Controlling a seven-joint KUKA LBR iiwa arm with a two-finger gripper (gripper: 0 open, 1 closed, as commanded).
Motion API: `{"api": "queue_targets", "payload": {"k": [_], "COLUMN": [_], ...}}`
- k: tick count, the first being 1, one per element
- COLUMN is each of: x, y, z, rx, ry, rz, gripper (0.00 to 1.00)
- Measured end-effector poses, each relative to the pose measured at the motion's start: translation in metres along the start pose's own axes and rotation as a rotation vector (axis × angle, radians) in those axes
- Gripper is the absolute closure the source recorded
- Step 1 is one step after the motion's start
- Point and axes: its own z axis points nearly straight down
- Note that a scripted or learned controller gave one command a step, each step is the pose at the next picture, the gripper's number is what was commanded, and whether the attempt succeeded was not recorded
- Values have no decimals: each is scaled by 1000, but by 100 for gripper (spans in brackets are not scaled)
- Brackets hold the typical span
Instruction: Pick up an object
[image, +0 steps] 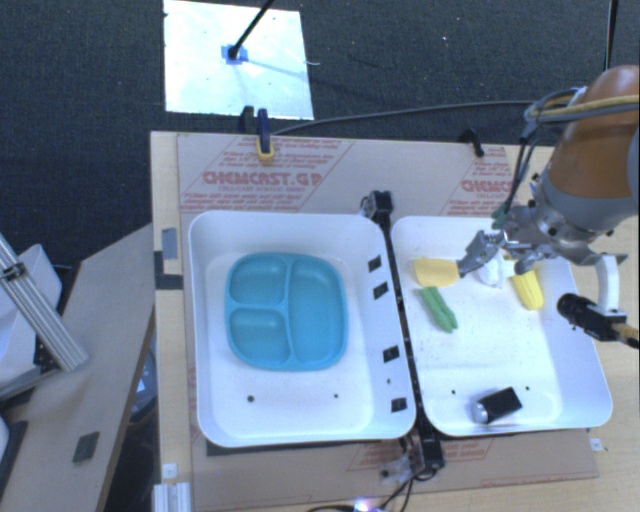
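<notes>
End effector (492, 258) was poised beside the yellow block (434, 272); its grip state was unclear, nothing yet lifted

One fixed camera looked down at a slant on the table (300, 165). It sat fairly high, and the claw (490, 262) appeared toward its right.

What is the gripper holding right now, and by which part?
Cannot be told. The gripper hangs low in the right bin, between the yellow block and the corn cob, with nothing visibly between its fingers.
</notes>
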Motion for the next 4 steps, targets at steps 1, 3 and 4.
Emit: {"api": "queue_targets", "payload": {"k": [1,3,4], "x": [0,-6,-5], "y": [2,-1,-1], "z": [-6,119,164], "rx": [-10,-5,-6], "ry": [-1,0,0], "rz": [-2,2,1], "gripper": [0,0,0]}}
